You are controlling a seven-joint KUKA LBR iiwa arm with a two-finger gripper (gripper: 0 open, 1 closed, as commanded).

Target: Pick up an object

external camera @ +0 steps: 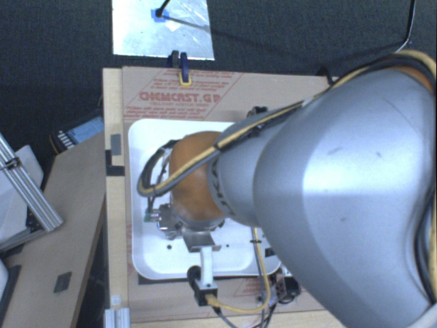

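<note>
Here | arm [328, 183]: reaches from right over white bin [140, 183] on desk [68, 203] | tool [179, 221]: low inside bin, grip state hidden, cannot tell

Bulky smooth grey arm [341, 183] with an orange band [194, 180] above the wrist; yellow and grey cables [160, 169] loop alongside

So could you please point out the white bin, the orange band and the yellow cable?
white bin [147, 262], camera view, bare floor by its near-left corner.
orange band [191, 180], camera view, its lit middle.
yellow cable [256, 125], camera view, along the arm.
</note>
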